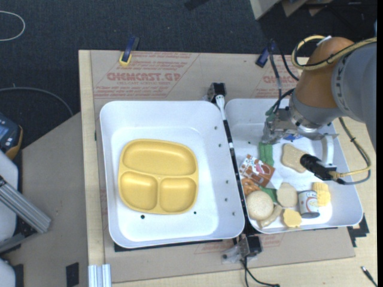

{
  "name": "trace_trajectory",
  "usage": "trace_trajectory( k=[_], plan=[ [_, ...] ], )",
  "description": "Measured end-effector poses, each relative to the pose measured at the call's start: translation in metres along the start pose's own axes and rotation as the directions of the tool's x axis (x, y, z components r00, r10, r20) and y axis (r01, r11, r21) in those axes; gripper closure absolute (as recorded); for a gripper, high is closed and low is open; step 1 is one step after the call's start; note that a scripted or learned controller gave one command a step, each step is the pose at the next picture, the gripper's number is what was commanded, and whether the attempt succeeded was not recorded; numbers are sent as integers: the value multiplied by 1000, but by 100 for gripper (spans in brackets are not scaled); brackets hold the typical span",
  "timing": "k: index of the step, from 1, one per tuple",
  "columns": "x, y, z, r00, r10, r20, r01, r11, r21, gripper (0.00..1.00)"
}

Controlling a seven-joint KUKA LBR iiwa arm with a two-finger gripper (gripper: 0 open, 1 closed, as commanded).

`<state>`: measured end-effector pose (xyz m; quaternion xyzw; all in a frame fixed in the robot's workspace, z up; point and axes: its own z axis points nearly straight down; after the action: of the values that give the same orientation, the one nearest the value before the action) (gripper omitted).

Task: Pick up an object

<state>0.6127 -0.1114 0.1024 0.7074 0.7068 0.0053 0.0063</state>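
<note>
Left bin: yellow divided plate lying flat at centre. Right bin: snack packet, round cracker, green piece, bread slice, small can, corn piece, clustered toward the near side. Gripper low over the far part of the right bin, just above the green piece; grip state cannot be told. Arm enters from right.

This looks like a robotics lab: a grey and orange robot arm works over two white bins on a clamped board, with loose cables on dark carpet.
</note>
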Motion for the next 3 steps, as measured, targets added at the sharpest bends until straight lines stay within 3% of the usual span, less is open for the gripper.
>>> trace_trajectory(
  k=[2,3],
  plan=[
    [14,5,-104,1000,-3,0,3,1000,8,100],
    [14,7,-124,1000,-2,0,2,1000,10,100]
  ],
)
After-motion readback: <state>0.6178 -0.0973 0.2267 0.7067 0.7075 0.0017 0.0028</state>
